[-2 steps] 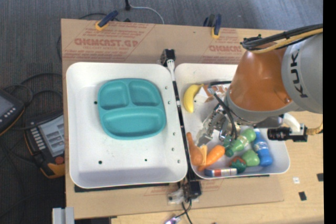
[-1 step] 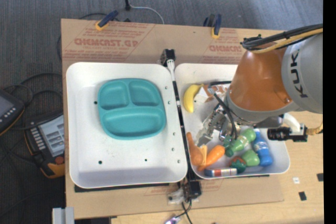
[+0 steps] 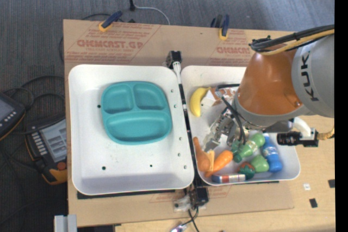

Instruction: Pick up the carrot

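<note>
My end effector (image 3: 216,136) hangs low in the right bin (image 3: 291,171), whether open or closed I cannot tell. The carrot (image 3: 220,160) lies just at its 6 o'clock, beside green toys (image 3: 250,146).

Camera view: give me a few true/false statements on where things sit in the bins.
1. The teal divided plate lies in the left bin. True.
2. The carrot lies on the teal divided plate. False: it is in the right bin, near the front.
3. The banana lies in the right bin near its back left corner. True.
4. The gripper hangs over the left bin. False: it is over the right bin, above the carrot.
</note>
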{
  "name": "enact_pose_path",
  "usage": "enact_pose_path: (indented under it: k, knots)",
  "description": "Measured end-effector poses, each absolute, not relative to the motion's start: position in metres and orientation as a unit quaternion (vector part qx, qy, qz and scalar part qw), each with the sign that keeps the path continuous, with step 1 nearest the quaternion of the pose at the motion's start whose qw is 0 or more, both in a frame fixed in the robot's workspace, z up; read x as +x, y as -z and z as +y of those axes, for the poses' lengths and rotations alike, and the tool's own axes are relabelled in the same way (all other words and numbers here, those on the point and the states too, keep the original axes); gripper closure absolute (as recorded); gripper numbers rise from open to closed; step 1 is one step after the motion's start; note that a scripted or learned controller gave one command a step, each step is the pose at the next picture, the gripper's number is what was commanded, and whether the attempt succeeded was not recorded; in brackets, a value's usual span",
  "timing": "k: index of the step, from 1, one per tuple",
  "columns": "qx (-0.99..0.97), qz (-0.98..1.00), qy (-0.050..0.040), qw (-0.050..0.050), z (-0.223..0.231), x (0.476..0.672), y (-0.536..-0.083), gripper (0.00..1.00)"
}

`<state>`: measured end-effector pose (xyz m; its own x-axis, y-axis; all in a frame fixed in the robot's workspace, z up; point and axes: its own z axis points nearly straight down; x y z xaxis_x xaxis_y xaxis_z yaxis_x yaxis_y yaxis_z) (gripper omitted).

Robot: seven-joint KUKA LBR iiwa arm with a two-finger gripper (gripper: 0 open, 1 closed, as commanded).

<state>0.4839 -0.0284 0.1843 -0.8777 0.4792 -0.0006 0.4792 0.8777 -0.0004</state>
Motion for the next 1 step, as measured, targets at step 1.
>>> enact_pose_path:
  k: [1]
  knots:
    - [0.247,0.969,0.0003,0.000,-0.0284,0.4839,-0.1843,0.00]
